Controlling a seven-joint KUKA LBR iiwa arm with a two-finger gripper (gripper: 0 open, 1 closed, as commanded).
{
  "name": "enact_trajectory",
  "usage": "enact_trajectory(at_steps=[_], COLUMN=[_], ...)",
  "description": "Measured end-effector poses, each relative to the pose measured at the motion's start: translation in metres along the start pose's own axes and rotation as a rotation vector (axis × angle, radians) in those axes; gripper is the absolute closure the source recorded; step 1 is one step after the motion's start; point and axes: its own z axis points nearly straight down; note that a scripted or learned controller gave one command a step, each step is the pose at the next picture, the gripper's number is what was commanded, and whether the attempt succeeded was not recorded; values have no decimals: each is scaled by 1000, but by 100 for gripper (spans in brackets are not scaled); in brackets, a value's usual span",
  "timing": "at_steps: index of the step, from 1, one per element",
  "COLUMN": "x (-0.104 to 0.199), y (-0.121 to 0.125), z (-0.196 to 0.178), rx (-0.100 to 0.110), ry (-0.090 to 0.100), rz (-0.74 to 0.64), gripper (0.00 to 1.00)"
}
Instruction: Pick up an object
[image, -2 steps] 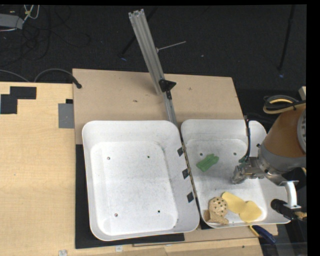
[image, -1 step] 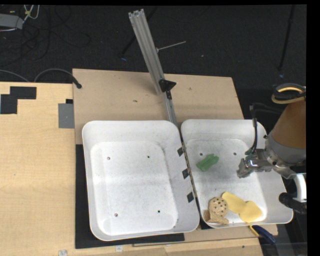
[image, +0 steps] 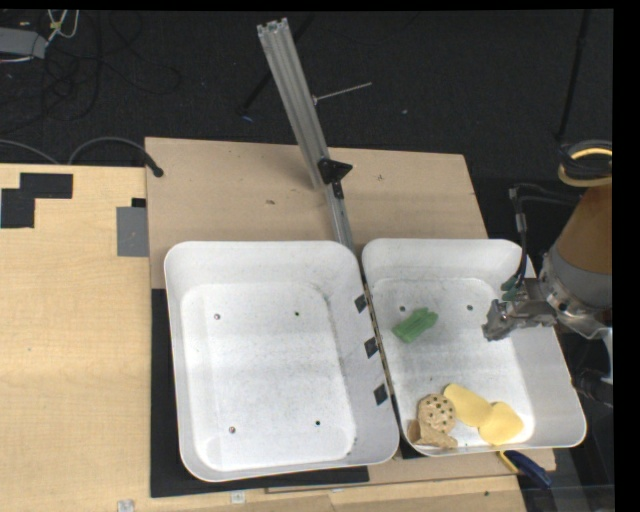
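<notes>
A small green object (image: 414, 325) lies in the middle of the right bin (image: 440, 262). Near that bin's front edge sit a yellow soft item (image: 483, 413) and a tan cookie-like piece with dark spots (image: 434, 418), touching each other. My gripper (image: 498, 325) hangs at the bin's right side, to the right of the green object and apart from it. Nothing shows between its tips.
The left bin (image: 262, 360) lies beside the right one, with black clips (image: 371, 345) along the shared rim. A slanted metal rail (image: 305, 125) rises behind the bins. The arm's orange band (image: 592, 220) and grey wrist stand over the right bin's right edge.
</notes>
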Motion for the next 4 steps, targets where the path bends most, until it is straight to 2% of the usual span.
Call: enact_trajectory(at_steps=[1,2,3,4], x=[3,63,115,168], y=[9,4,9,-2], z=[-47,-37,-33,-22], rx=[0,7,7,8], ry=[0,4,3,3], rz=[0,-3,-2,-3], gripper=[100,100,100,100])
